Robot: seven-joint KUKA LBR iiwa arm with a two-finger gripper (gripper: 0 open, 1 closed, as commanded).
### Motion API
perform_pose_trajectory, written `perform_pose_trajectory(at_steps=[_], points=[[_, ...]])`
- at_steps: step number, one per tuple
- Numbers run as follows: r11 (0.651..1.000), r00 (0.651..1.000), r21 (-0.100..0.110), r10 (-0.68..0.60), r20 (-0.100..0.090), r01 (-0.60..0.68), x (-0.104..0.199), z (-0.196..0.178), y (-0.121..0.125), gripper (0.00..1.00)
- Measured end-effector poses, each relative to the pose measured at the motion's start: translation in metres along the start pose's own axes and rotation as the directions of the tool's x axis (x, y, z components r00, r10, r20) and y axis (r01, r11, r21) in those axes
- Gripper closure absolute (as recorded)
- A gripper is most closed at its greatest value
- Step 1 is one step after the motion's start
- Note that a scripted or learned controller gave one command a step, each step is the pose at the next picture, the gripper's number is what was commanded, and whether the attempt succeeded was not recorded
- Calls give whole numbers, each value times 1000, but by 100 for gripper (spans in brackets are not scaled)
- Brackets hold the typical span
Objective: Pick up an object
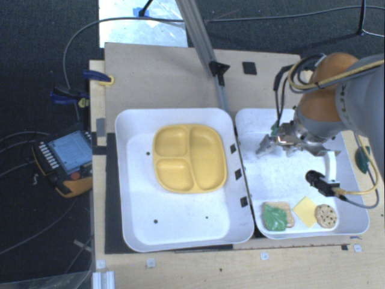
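In the right bin [352, 224], along its near edge, lie a green leafy piece on toast [275, 217], a yellow cheese slice [305, 212] and a round speckled cookie [325, 215]. My gripper [278, 149] hangs over the far half of that bin, well above and behind the food. Its grey fingers [263, 146] are spread open with nothing between them. The grey arm with its orange band [328, 86] reaches in from the right.
A yellow three-compartment plate [189, 158] sits in the left bin [129, 179]. A slanted metal pole [201, 35] crosses the back of the bench. A yellow cable with a black connector [320, 183] hangs by the gripper. A handheld device [66, 158] lies off the bench's left side.
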State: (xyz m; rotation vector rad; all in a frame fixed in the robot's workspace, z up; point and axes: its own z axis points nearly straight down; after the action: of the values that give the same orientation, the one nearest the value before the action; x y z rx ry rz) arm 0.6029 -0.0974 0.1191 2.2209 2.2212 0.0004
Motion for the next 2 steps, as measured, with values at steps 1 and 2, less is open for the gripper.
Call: perform_pose_trajectory(at_steps=[1, 2], points=[[1000, 1000, -3, 1, 0, -1, 0, -12, 1, 100], [1000, 1000, -4, 1, 1, -1, -7, -58, 5, 100]])
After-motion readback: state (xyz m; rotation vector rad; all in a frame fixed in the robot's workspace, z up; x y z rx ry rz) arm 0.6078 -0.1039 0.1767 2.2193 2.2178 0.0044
